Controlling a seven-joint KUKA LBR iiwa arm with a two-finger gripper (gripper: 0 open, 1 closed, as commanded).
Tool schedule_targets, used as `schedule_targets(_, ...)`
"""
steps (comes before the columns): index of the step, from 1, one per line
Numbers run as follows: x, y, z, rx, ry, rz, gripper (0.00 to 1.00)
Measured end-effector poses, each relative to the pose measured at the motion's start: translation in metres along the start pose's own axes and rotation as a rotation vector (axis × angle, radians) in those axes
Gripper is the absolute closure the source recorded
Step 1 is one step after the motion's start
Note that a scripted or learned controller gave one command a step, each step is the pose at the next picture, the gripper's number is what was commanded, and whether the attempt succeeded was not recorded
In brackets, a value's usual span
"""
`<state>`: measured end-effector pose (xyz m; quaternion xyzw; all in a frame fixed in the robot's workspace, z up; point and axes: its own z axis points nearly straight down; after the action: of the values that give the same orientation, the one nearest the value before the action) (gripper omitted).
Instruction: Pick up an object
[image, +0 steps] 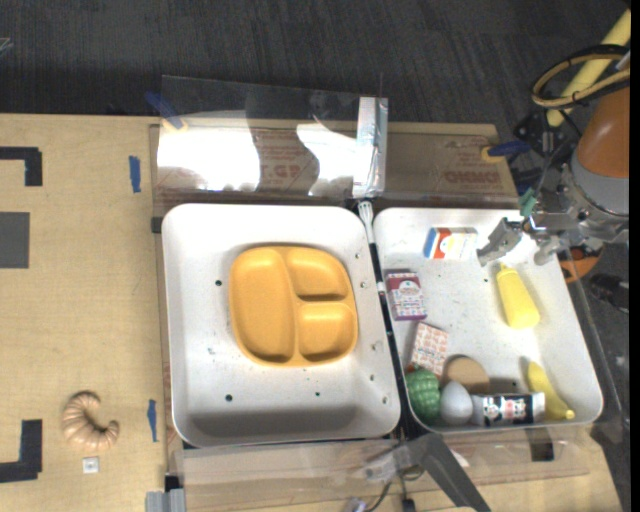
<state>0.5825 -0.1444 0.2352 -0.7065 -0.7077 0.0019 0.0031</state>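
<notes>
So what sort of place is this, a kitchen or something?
More likely a robot test lab: two white bins taped onto a workbench, a robot gripper hanging over jumbled small items, and a yellow divided tray.

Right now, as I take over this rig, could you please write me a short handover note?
Gripper: open, holding nothing, above the right bin, just over the yellow block.
Right bin also holds cards, a green ball, a marker and a banana.
Left bin: a yellow divided plate.
Done: nothing picked yet.
Left: descend, grasp, lift an object.
</notes>
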Motion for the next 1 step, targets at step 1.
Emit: schedule_targets(1,-0.0354,-0.0324,0.1157,-0.027,-0.007,0.130,0.00)
